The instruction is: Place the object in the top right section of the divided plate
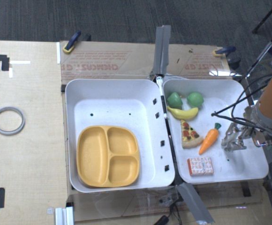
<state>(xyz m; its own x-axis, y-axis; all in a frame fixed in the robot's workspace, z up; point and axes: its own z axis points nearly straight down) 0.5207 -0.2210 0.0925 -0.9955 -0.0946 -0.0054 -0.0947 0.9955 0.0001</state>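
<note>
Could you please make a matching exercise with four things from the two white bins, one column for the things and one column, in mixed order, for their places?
Things:
1. divided plate
2. banana
3. carton
4. carrot

Places:
A. near the front edge of the right bin
B. just in front of the two green items
C. in the left bin
D. between the pizza slice and the gripper

Pairs: 1-C, 2-B, 3-A, 4-D
</note>
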